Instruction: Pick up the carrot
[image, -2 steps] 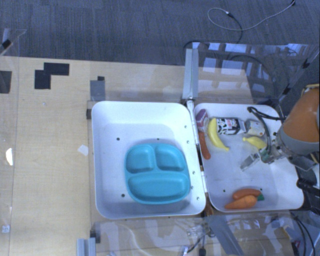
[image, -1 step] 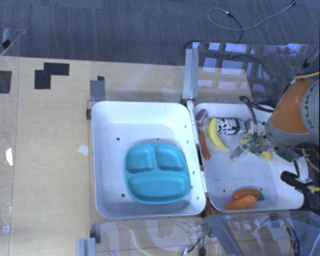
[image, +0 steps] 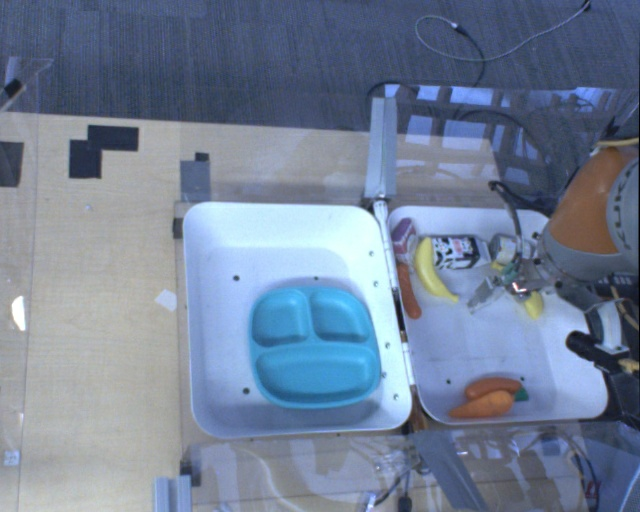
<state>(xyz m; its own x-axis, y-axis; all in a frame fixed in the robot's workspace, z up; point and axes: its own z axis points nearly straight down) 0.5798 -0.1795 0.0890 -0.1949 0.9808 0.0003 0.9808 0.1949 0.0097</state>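
The carrot (image: 487, 397) lies flat near the bottom edge of the right bin (image: 560, 345), toward the lower right of the frame. It looks like 2 orange pieces lying side by side and touching, with a bit of green at the right end. Nothing else lies close to it.

The end effector (image: 503, 283) is higher up in the same bin, in the right middle of the frame, well apart from the carrot. It hangs just beside a banana (image: 433, 270) and a small dark and white carton (image: 456, 251). A little yellow thing (image: 534, 304) lies right by it too. I cannot tell if it is released or clenched, because the parts are small and mixed up with the things under it. I see nothing held in it.

To do this step well, the arm should first lift up so it does not bump the banana or the carton. Then it should move toward the bottom of the frame until it is over the middle of the carrot. It should turn so it squeezes across the thin way of the carrot, not along the long way. The bin wall is near, so it should come straight down. The left bin (image: 215, 330) holds a blue tray (image: 314, 347) and is not needed
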